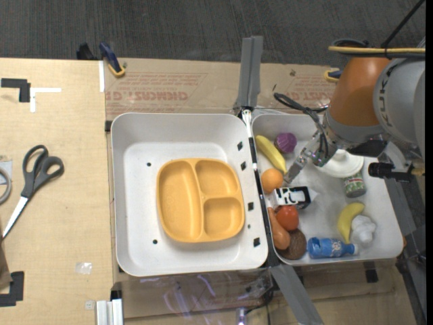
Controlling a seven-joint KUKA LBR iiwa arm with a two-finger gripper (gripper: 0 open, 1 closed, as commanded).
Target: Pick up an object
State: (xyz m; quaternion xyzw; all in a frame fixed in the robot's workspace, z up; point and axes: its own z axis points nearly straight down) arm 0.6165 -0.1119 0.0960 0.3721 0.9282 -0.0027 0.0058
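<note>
Yellow plastic, a divided tray (201, 200), is filling the left bin (128, 181). In the right bin (389, 242) we are crowding toys against the shared wall: banana (270, 153), orange (272, 180), tomato (287, 217). We are hovering the gripper (298, 166) beside the orange, clamped on nothing, freer room lying rightward.

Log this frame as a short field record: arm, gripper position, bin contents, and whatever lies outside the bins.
arm: KUKA arm reaching in from the right over the right bin
gripper: gripper low over the right bin's left side, next to the orange
held: nothing seen between the fingers
left bin: left bin holds a yellow divided plate
right bin items: two bananas, purple fruit, tomato, blue bottle, small can
outside bins: scissors on the bench at left
</note>
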